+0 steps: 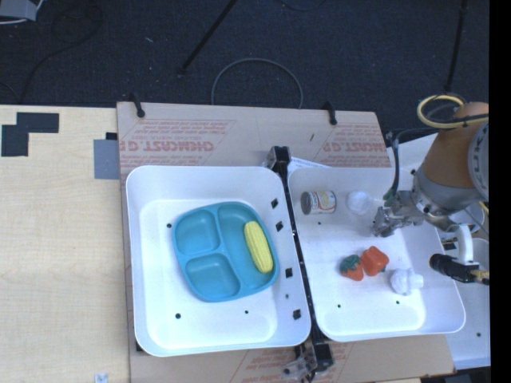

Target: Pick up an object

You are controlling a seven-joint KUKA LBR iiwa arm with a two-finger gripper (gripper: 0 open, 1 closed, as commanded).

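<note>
The right bin (375, 317) holds a small tin can (318, 203) lying on its side, a white rounded piece (358, 203), an orange-red toy vegetable with a green end (363, 263) and a white plastic piece (404, 280). My gripper (389, 219) hangs low over the bin's upper right part, just right of the white rounded piece and above the orange toy. Its tips are small and dark against the bin. Nothing shows between them.
The left bin (152, 309) carries a blue divided plate (211, 274) with a yellow corn cob (258, 246) in its right compartment. A black divider (291, 246) runs between the bins. The arm's grey body (451, 170) stands over the right bin's far right edge.
</note>
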